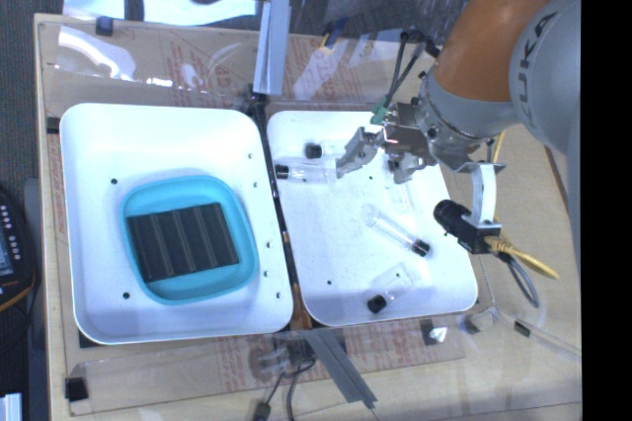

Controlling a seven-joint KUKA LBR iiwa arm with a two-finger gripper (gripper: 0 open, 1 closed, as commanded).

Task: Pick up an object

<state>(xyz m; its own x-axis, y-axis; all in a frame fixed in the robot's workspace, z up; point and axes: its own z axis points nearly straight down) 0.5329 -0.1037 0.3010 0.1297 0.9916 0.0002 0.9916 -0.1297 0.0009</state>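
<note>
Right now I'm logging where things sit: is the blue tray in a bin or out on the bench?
In. The blue tray lies flat inside the left bin, white floor showing around it.

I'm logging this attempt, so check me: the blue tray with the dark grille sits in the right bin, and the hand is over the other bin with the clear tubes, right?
Not quite. The camera view shows the blue tray in the left bin. The hand is over the right bin, where the clear tubes lie.

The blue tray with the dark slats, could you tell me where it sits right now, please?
The blue tray lies in the left white bin, toward its lower middle, well apart from the pincer over the right bin.
</note>
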